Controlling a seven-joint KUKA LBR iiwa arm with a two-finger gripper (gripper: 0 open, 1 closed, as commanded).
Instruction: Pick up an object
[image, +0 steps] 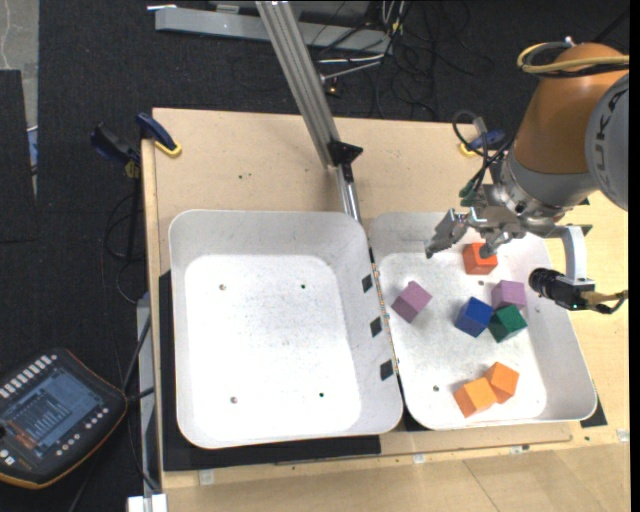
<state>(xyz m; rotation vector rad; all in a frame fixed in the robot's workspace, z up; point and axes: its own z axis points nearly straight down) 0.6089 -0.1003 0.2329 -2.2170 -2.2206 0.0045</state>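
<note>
Seven matte cubes (473, 316), speckled bin (420, 395)

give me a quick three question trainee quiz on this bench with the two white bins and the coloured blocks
1. True or false: every coloured block lies in the right shallow white bin.
2. Which block does the two-finger gripper hover nearest? A small red-orange cube, B dark green cube, C blue cube.
3. How many purple cubes () are there?

Key: 1 true; 2 A; 3 two.
</note>
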